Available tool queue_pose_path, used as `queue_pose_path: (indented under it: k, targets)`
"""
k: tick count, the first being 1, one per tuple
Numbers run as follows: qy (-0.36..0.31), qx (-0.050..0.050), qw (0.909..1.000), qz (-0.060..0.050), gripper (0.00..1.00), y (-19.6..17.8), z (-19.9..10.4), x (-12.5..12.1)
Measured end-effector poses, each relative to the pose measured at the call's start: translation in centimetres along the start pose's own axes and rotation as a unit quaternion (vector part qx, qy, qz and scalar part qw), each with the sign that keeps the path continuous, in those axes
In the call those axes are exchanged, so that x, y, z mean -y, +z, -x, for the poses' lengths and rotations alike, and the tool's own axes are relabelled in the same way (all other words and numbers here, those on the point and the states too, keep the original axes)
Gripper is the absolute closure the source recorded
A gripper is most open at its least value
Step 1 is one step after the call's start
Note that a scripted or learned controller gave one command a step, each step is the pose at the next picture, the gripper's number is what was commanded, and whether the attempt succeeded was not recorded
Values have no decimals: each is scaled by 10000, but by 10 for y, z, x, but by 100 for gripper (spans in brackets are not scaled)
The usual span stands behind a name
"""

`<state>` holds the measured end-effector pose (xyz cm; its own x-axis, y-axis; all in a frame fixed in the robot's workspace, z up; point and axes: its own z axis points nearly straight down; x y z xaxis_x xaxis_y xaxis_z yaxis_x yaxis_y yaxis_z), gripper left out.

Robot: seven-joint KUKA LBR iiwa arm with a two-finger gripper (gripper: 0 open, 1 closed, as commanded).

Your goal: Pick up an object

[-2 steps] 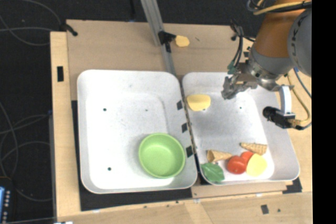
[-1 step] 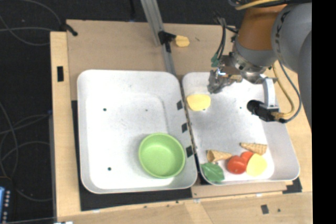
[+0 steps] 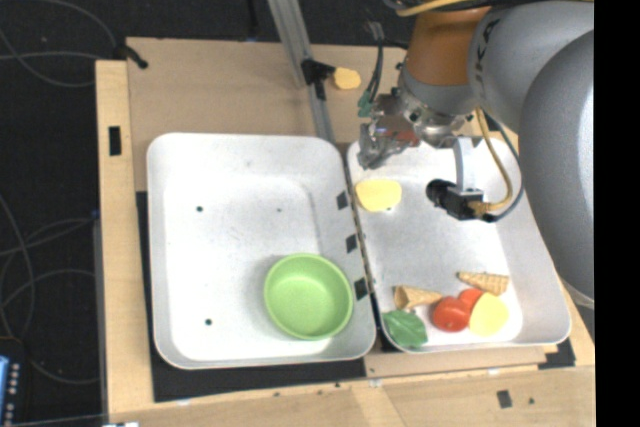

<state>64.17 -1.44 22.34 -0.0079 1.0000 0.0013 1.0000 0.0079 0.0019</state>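
My gripper [image 3: 373, 151] hangs over the far left corner of the right bin [image 3: 520, 245], just above a pale yellow round object [image 3: 378, 195] that lies by the bin's left wall. Along the right bin's near edge lie a green leafy piece [image 3: 405, 327], a red object [image 3: 450, 314], a yellow round piece [image 3: 489, 316] and two cone-shaped pieces [image 3: 415, 296] [image 3: 485, 282]. A green bowl [image 3: 308, 295] sits in the left bin [image 3: 220, 215] near its front right corner.
A metal pole [image 3: 285, 5] slants up from between the bins at the back. A small yellow piece [image 3: 347, 78] lies on the bench behind the bins. A black cable fitting [image 3: 455, 198] hangs over the right bin.
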Motion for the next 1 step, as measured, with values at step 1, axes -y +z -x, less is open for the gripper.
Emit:
queue_pose_path:
  k: [1]
  targets:
    - [5, 3, 10000, -3, 100, 5, -47, -10]
